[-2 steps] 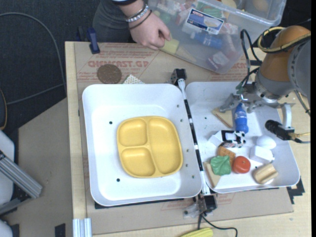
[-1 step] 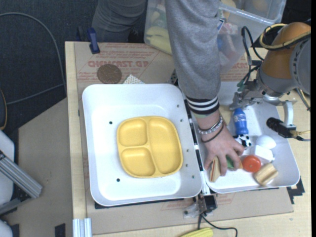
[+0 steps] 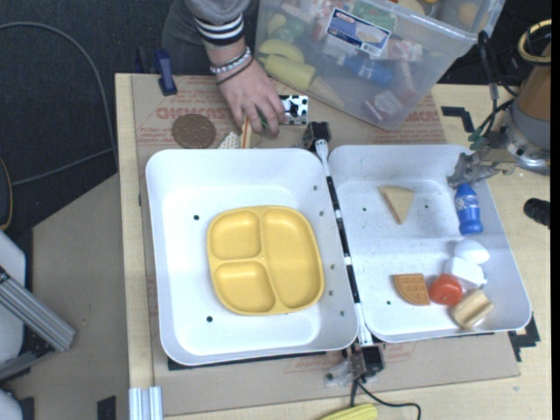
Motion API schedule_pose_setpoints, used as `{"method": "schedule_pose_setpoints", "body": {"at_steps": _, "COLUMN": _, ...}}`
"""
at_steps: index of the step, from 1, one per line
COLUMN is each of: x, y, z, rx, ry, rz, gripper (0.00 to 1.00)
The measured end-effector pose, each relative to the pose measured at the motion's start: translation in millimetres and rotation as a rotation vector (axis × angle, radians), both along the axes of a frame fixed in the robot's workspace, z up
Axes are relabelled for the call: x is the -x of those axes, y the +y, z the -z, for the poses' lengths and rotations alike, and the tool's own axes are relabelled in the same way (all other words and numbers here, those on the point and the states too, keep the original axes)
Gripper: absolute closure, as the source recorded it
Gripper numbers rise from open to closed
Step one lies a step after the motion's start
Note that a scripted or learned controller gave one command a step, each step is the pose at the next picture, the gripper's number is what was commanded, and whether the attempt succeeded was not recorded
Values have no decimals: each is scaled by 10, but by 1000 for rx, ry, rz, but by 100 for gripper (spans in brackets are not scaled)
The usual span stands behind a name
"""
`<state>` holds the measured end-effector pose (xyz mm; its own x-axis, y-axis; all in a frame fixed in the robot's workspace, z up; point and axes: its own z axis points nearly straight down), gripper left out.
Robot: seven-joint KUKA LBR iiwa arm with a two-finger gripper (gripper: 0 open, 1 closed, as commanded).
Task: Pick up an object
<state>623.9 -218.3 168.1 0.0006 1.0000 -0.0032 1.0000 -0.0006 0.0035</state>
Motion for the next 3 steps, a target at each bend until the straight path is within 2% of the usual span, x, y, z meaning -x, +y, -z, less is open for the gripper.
{"method": "schedule_pose_setpoints", "body": {"at_steps": 1, "x": -241, "y": 634, "z": 93, "rx": -4, "ry": 1, "rz": -3, "gripper": 100}}
{"method": "schedule_pose_setpoints", "body": {"at_steps": 2, "x": 90, "y": 1086, "z": 40, "rx": -4, "ry": 5, "rz": -2, "gripper": 100}}
{"method": "schedule_pose_setpoints", "body": {"at_steps": 3, "x": 586, "y": 1309, "z": -166, "rx": -4, "ry": 5, "rz": -1, "gripper": 100}}
